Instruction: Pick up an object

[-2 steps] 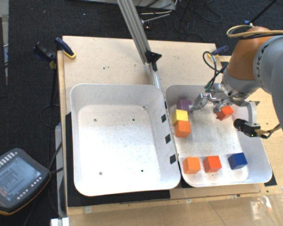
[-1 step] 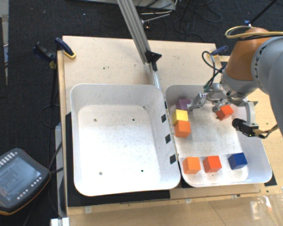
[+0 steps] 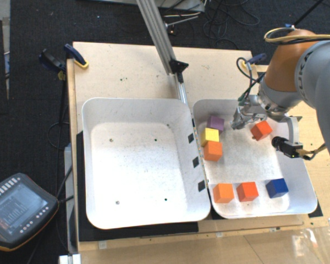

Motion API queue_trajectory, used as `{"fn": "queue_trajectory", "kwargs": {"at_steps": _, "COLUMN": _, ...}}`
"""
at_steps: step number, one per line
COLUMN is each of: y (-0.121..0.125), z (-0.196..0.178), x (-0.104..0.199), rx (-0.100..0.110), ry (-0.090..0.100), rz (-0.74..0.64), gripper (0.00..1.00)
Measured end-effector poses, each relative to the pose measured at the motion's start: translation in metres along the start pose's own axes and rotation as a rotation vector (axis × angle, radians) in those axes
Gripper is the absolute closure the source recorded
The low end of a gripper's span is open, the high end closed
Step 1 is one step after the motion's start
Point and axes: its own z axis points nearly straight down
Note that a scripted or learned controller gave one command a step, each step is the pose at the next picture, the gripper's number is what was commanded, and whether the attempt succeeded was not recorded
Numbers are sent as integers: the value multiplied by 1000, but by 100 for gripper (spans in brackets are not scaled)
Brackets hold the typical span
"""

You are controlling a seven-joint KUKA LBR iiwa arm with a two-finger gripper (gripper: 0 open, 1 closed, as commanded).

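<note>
The right bin (image 3: 297, 202) holds several small blocks. A purple block (image 3: 216, 123), a yellow block (image 3: 212, 135) and an orange block (image 3: 213, 150) sit in a line near its left wall. An orange block (image 3: 224, 192), a red-orange block (image 3: 247, 191) and a blue block (image 3: 276, 187) lie in a row along the front. A red block (image 3: 260, 130) rests tilted near the back right. My gripper (image 3: 243, 118) hangs low over the back of this bin, just left of the red block and right of the purple one.
The left bin (image 3: 99, 147) stands beside the right one, sharing a raised middle wall (image 3: 195, 153). A slanted metal pole (image 3: 159, 37) reaches down to the back of the bins. A teach pendant (image 3: 16, 208) lies off the bench at the front left.
</note>
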Motion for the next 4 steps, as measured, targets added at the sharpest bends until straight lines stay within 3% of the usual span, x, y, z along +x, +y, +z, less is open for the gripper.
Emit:
{"fn": "queue_trajectory", "kwargs": {"at_steps": 2, "y": 0, "z": -104, "x": 9, "rx": 7, "ry": -2, "rz": 0, "gripper": 100}}
{"fn": "queue_trajectory", "kwargs": {"at_steps": 4, "y": 11, "z": -114, "x": 112, "rx": 12, "ry": 1, "rz": -5, "gripper": 100}}
